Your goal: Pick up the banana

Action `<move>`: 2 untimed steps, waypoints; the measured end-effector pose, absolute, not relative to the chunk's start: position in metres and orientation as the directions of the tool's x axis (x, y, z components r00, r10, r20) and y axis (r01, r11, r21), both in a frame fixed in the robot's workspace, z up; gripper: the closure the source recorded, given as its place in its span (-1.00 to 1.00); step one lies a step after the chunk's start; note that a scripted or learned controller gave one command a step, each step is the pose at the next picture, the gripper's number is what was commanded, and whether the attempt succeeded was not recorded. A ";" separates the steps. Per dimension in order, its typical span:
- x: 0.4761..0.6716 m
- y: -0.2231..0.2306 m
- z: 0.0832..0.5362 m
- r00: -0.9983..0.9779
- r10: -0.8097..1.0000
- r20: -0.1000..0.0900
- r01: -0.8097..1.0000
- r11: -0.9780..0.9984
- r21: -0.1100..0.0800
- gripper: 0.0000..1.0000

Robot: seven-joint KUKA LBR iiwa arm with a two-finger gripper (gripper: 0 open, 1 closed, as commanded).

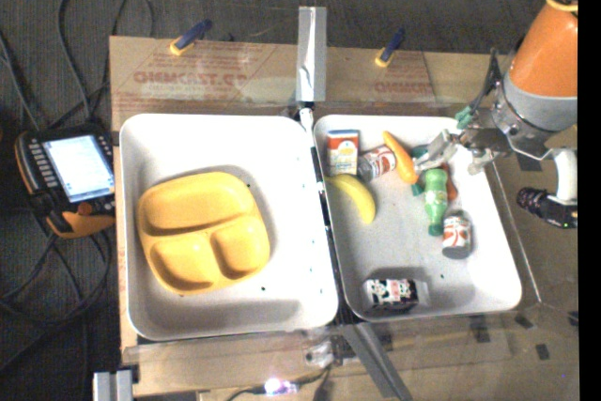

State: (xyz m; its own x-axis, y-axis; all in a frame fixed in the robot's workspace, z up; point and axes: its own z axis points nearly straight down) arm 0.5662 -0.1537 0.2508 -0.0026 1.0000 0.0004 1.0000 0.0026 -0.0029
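Tool (449,148) tips blurred above bottle (435,198)

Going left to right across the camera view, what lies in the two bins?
Yellow divided tray in the left bin → in the right bin: banana → black-and-white pack → green bottle → red-and-white can.

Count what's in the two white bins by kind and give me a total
Left bin:
Yellow divided tray: 1

Right bin:
Banana: 1
Carrot: 1
Green bottle: 1
Cans: 2, one by the carrot, one by the bottle
Small carton: 1
Black-and-white packet: 1

Total: 8
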 end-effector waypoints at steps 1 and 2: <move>0.506 -0.182 0.278 0.050 0.999 -0.001 0.999 -0.050 -0.003 -1.00; 0.500 -0.122 0.102 -0.052 0.999 0.002 0.999 0.052 -0.004 -1.00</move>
